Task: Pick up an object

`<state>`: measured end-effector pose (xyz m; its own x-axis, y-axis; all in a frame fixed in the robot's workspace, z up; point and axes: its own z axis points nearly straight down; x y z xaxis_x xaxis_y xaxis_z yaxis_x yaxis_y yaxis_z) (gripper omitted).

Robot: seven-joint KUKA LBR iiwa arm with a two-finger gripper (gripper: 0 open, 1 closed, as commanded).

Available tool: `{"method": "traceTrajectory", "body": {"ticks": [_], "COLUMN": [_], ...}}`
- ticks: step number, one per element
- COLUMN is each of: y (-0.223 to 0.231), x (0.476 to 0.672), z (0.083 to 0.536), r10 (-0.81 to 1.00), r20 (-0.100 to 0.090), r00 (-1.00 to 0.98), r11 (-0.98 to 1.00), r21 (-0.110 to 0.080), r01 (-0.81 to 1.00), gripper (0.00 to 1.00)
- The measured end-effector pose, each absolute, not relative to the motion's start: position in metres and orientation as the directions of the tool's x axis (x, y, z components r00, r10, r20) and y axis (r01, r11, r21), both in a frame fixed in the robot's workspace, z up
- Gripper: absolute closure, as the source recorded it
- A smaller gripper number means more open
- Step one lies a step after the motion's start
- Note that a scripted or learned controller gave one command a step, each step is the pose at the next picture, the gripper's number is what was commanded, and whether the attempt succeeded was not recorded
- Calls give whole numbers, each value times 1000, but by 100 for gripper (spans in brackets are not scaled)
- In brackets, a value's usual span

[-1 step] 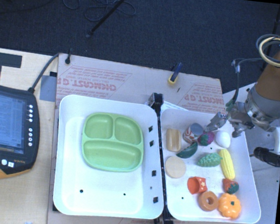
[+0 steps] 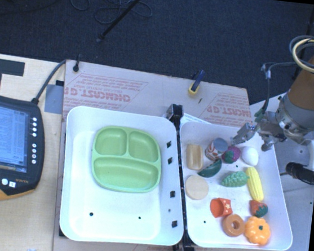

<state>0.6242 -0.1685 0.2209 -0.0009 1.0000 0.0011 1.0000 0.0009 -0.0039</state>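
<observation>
Toys fill the right white bin (image 2: 281,222); a round white plastic egg (image 2: 250,155) sits near its top edge. Just beside it hangs the open, empty gripper (image 2: 254,137). Nothing is picked yet.

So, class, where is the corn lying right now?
The corn lies in the right bin, toward its right side, just right of the green leafy piece and below the white egg.

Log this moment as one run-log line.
arm: over right bin's upper right | gripper: above toys near white egg, nothing seen held | right bin: toy food | left bin: green tray
</observation>
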Motion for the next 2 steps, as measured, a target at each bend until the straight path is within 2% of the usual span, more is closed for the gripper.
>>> {"method": "traceTrajectory", "body": {"ticks": [1, 2], "y": [-164, -160], "x": [630, 626], "z": [174, 129], "r10": [1000, 1000], "r20": [2, 2], "r00": [-5, -2], "r11": [5, 2], "r21": [-7, -8], "r01": [1000, 1000], "gripper": [0, 0]}}
